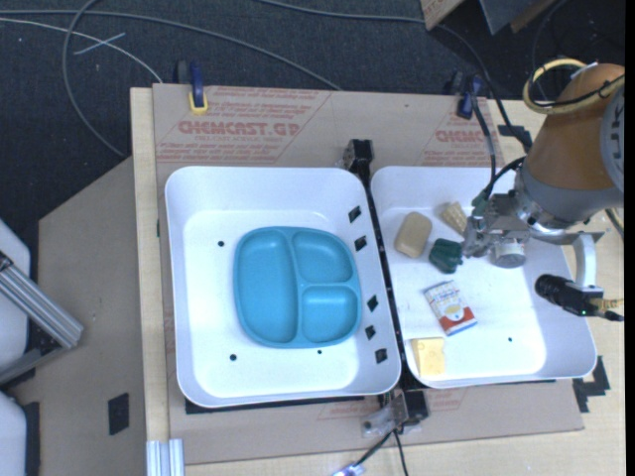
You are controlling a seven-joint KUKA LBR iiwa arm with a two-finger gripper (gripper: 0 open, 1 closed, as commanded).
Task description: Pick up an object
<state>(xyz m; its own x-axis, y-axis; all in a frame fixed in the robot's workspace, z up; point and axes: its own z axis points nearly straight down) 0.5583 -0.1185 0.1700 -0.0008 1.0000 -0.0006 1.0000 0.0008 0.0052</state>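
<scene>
In the right bin [526, 350], my gripper [475, 238] hangs low at the upper middle, coming in from the right. Just left of it and below lies a small dark green object [444, 256], very close to the gripper tip; whether they touch I cannot tell. A tan rounded block [413, 234] lies left of that. A pale beige piece [452, 214] sits just above the gripper's tip. A white packet with red and blue print [449, 306] lies nearer the front, and a yellow block [429, 356] rests by the front wall.
The left bin [198, 266] holds a blue divided plate [296, 286]. A black-clipped divider [369, 256] runs between the bins. The arm's grey and orange body [575, 147] hangs over the right bin's far right side.
</scene>
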